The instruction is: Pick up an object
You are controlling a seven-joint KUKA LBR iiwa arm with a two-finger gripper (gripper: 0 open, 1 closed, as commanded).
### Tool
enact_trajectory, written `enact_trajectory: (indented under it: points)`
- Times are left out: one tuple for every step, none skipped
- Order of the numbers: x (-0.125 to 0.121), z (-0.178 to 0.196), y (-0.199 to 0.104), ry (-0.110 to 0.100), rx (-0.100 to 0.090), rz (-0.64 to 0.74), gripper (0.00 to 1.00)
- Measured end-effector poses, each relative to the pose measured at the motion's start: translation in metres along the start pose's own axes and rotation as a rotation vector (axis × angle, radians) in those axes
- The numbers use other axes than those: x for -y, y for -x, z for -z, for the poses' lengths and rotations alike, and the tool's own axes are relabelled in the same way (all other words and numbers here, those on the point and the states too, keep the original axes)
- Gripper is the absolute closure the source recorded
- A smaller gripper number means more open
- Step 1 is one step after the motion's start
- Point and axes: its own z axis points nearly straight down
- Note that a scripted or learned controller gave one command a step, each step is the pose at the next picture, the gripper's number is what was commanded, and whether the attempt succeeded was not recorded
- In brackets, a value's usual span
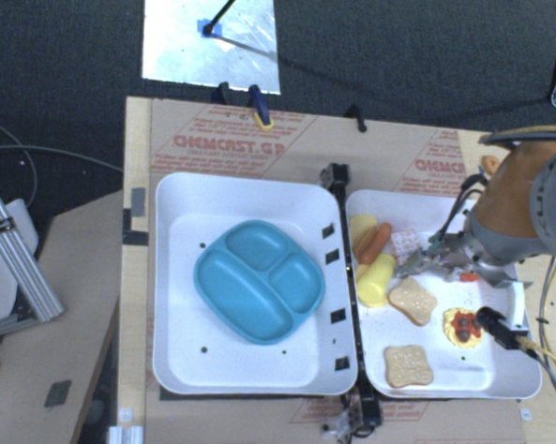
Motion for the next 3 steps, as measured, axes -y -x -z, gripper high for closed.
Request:
enact_trajectory:
  points:
    - [0.022, 0.04, 0.031, 0.0, 0.004, -0.005, 0.0]
    - [0.091, 0.035, 0.034, -0.008, 0.001, -0.007, 0.0]
    - [0.041, 0.006, 0.001, 0.001, 0.003, 0.004, 0.0]
